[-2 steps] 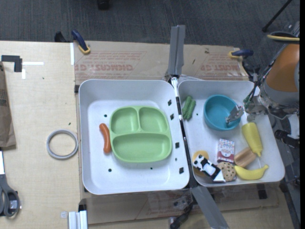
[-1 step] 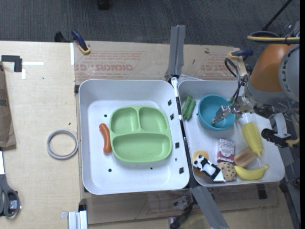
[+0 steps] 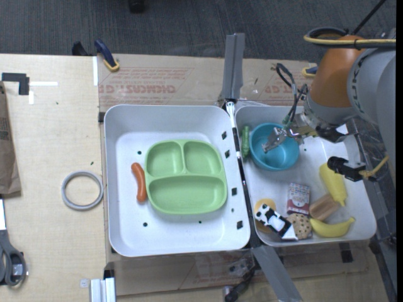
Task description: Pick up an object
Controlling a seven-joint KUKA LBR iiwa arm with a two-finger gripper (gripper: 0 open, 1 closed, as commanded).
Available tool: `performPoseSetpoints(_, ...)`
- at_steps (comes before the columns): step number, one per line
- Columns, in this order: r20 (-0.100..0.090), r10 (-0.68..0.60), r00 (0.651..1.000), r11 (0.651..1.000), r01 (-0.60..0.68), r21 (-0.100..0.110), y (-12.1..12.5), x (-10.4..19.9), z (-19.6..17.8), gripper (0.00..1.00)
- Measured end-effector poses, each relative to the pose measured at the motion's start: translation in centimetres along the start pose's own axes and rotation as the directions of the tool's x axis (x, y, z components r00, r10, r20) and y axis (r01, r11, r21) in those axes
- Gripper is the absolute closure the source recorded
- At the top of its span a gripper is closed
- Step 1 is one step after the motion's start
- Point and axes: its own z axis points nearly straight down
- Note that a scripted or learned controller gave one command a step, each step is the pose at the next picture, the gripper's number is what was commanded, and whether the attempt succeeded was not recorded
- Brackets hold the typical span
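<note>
**Entry: pincer at the blue bowl, right bin**

Pincer (image 3: 275, 142): we find it low over the bowl (image 3: 274, 148), its metal tips down inside the hollow. Whether the tips are spread or pressed together we cannot tell; nothing is seen between them.

Bowl: directly beneath the pincer, in the far corner of the right bin (image 3: 362, 228). We judge it the object nearest to hand. Likely hard plastic: light, stiff, smooth and somewhat slippery. The wall is the only real purchase, one finger inside and one outside the rim; a pinch in the hollow would meet nothing. It may tip or slide when lifted by one side.

Green stick (image 3: 245, 138): just left of the pincer, touching the bowl's outer wall by the bin divider. Thin, probably light.

Yellow piece (image 3: 333, 182): right of and nearer us than the pincer, apart from the bowl. A banana (image 3: 332, 227) lies beyond it at the near wall, beside a wooden block (image 3: 323, 206). Curved and smooth; we would take them across the middle.

Small packet (image 3: 298, 198), cow toy (image 3: 274, 221), cookie (image 3: 302, 226): near side of the pincer, clustered.

Green tray (image 3: 186, 176) and sausage (image 3: 140, 182): well left of the pincer, in the left bin (image 3: 116, 168).
</note>
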Motion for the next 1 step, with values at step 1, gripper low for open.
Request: performPoseSetpoints(1, 0.004, -0.073, 0.997, 0.997, 0.073, -0.004, 3.35, 0.58, 1.29, 0.0)
